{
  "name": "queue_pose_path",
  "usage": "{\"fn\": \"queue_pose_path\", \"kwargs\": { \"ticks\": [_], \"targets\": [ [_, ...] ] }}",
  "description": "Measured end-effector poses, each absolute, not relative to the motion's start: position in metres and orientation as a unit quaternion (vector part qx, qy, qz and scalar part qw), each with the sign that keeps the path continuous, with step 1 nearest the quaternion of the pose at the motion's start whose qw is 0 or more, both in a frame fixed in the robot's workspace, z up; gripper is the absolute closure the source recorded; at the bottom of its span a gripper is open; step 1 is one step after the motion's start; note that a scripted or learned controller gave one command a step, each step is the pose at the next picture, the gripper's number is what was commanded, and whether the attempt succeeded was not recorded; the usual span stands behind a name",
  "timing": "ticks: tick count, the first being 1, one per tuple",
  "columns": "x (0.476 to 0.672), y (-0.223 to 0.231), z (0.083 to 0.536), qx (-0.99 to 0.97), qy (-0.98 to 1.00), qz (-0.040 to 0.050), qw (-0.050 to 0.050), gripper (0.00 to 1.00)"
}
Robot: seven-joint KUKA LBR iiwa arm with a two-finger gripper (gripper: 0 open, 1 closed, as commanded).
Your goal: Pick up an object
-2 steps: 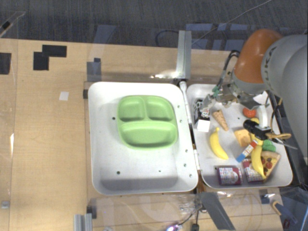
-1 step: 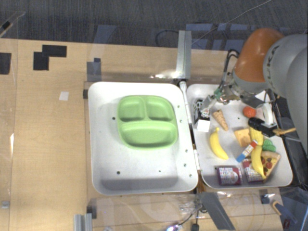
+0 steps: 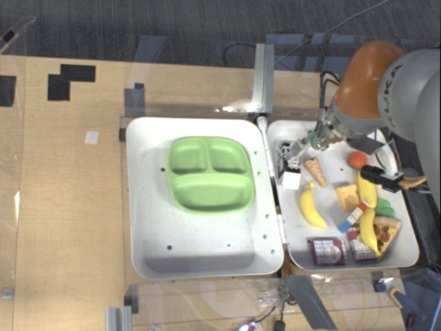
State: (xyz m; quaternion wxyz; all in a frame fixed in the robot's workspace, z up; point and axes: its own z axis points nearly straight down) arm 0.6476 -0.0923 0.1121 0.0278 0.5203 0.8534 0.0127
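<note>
The right bin (image 3: pixel 411 254) holds the loose objects: a small yellow banana (image 3: pixel 312 209), a tan cone (image 3: pixel 315 171), a red tomato (image 3: pixel 357 160), an orange cheese wedge (image 3: pixel 347 196), a longer banana (image 3: pixel 368 212), a pizza slice (image 3: pixel 388 230) and two purple boxes (image 3: pixel 337 251). My gripper (image 3: pixel 298 150) is low in that bin's far left corner, just left of the cone and above a white block (image 3: pixel 291 180). Nothing is visibly held.
The left bin (image 3: pixel 148 240) carries a green divided plate (image 3: pixel 209 173). A metal divider post (image 3: pixel 261 81) stands behind the gap between the bins. The grey arm with its orange band (image 3: pixel 365 81) hangs over the right bin's far edge.
</note>
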Motion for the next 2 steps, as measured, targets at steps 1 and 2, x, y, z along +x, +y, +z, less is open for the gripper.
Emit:
{"fn": "queue_pose_path", "kwargs": {
  "ticks": [1,2],
  "targets": [
    [0.595,-0.096,0.113,0.618,0.785,0.0201,0.029,0.0],
    [0.631,-0.092,0.111,0.59,0.807,0.0125,0.021,0.0]
  ]
}}
